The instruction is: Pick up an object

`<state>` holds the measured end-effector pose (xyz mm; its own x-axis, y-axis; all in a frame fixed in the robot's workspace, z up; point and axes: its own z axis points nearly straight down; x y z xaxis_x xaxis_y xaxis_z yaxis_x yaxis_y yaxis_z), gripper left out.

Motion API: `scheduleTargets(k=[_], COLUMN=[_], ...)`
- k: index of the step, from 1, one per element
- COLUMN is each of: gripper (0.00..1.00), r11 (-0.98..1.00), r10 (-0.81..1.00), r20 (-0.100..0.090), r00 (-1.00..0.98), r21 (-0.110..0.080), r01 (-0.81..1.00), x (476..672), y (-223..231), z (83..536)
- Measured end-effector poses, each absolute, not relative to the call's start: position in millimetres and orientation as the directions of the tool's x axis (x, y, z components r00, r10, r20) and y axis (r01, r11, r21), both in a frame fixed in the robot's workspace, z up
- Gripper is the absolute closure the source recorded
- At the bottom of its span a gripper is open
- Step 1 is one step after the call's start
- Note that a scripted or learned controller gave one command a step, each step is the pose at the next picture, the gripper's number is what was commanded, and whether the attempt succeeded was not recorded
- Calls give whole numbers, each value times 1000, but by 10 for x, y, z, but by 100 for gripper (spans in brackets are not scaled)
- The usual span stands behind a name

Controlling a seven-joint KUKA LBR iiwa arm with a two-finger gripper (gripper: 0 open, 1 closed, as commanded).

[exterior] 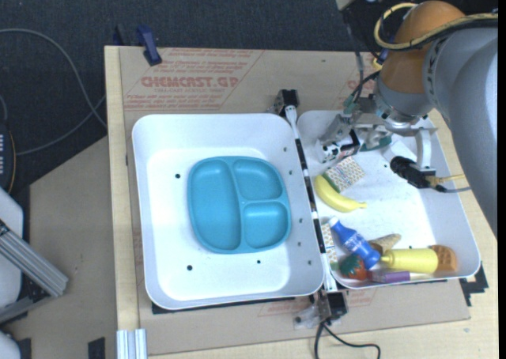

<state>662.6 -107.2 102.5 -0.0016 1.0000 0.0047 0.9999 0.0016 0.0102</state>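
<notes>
The arm (451, 57) reaches in from the right, and its tool (340, 144) hangs over the far left corner of the right bin (411, 207). Whether the tool is wide or narrow cannot be told from this slant, and nothing can be seen held in it.

Just beside the tool, toward the near side, lies a small checkered packet (345, 171), set as a tilted square with one corner toward the tool. Touching its near-left edge is a banana (336, 195). The banana's long axis runs from far left to near right. It is gently curved, with its blunt end against the bin's left wall and its thin tip pointing toward the middle of the bin.

Along the near wall sits a cluster of things. A blue bottle (356, 243) lies with its long axis on the same slant as the banana's, from far left to near right. A yellow bottle (411, 259) lies flat beside it, its long axis running left to right along the near wall, with a brown end on the right. Small red, green and purple things are wedged under and between these two and are too crowded to make out.

The left bin (158, 152) holds a blue divided plate (237, 203) lying flat near its middle, well apart from the tool. Both bins rest side by side on the tabletop (118, 152).
</notes>
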Motion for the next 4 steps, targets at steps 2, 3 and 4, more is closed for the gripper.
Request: scheduleTargets(k=[2, 3, 4], gripper=[0, 0, 0], r11=[-5, 2, -2], r10=[1000, 1000, 1000], r20=[-8, 3, -10], r00=[5, -2, 2], r21=[14, 15, 31], r01=[1000, 1000, 1000], x=[6631, 6730, 6623], y=[-1014, -1286, -1163], z=[1000, 975, 982])
